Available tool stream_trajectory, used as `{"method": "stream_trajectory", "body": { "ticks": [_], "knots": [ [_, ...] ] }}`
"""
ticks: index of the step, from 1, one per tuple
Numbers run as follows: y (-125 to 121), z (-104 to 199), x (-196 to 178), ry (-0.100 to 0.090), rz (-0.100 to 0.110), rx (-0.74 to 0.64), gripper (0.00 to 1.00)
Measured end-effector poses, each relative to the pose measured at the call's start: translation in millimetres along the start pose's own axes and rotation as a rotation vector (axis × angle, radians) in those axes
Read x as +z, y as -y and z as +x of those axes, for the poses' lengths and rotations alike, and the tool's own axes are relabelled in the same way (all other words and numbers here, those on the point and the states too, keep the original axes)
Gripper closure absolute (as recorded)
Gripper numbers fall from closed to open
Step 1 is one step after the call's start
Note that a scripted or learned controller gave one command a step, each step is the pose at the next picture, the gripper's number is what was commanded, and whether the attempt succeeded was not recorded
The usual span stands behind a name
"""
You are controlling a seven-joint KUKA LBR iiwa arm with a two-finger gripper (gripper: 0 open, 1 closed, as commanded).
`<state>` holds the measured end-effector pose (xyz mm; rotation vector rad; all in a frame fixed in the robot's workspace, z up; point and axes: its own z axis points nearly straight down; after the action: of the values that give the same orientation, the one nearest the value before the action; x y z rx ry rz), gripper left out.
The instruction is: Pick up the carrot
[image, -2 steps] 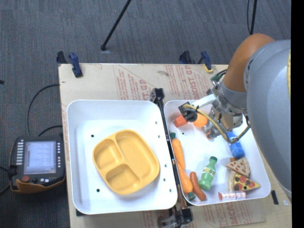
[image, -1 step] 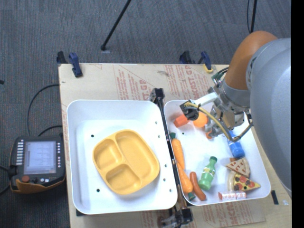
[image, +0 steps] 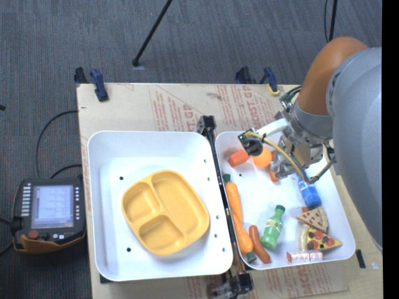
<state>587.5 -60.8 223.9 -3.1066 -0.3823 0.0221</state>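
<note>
In the right bin [image: 346, 229] the carrot [image: 235, 205] lies untouched along the left wall while the gripper [image: 282, 167], its state impossible to tell, hovers near an orange piece [image: 263, 157]; it likely must shift left and descend.

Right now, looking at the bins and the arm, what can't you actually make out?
- Gripper: in the camera view the wrist and cabling cover it, so whether it is open or shut cannot be told.
- Orange items under the wrist: partly covered by the arm, identity unclear.
- Carrot: its lower tip merges with a green piece at the bin wall.
- Small box at the right bin's front: label too small to read.
</note>
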Motion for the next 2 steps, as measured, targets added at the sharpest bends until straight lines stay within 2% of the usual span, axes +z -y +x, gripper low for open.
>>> {"method": "stream_trajectory", "body": {
  "ticks": [1,2],
  "knots": [
    [0,0,-9,0.002,0.003,-0.007,1.0],
    [-19,16,-25,-0.011,-0.011,0.02,1.0]
  ]
}}
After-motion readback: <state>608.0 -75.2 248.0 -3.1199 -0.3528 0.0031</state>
